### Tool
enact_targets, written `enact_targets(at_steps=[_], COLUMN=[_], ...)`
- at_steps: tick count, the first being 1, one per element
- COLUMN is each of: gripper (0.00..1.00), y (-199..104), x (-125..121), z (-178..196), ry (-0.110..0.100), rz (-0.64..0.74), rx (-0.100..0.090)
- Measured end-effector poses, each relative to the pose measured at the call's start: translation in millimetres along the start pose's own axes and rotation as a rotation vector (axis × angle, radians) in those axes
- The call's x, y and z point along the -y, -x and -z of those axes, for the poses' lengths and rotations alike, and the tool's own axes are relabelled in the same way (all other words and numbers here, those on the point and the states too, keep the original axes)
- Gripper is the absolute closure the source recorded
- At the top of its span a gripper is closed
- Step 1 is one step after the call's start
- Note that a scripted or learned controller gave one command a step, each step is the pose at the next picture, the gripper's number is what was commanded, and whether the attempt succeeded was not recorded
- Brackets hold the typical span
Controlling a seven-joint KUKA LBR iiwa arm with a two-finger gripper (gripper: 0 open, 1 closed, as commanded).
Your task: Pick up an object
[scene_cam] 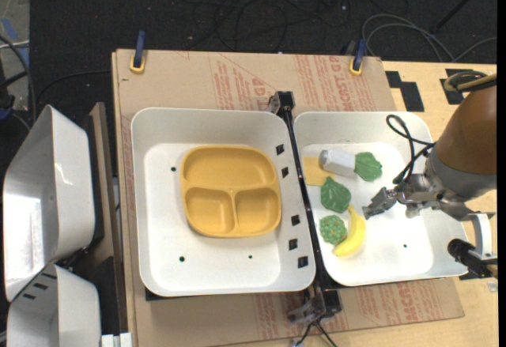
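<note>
I read the two-finger gripper (378,204) as hovering low in the right white bin (411,254), fingers slightly apart, nothing between them. Nearest target: yellow plastic banana (352,235), lying just ahead and below the fingertips, touching a bumpy green toy vegetable (332,228). I judge it light, rigid, slick and curved; best pinched across its narrow mid-body. Bare bin floor behind the gripper gives room. The bin divider (299,195) beyond the green pieces limits forward travel.
</note>
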State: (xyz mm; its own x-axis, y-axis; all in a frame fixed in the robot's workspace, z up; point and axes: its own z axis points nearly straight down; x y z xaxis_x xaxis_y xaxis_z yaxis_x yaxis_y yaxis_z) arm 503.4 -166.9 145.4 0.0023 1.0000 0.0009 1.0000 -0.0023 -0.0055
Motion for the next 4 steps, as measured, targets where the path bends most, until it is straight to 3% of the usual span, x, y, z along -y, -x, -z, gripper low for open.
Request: enact_targets(at_steps=[1, 2, 4], gripper=[0.0, 1.0, 1.0], y=[0, 0, 12], x=[-3, -4, 2], z=[-48, -35, 86], ry=[0.011, 0.017, 0.012], rz=[-0.001, -0.001, 0.004], rx=[-0.001, 0.002, 0.004])
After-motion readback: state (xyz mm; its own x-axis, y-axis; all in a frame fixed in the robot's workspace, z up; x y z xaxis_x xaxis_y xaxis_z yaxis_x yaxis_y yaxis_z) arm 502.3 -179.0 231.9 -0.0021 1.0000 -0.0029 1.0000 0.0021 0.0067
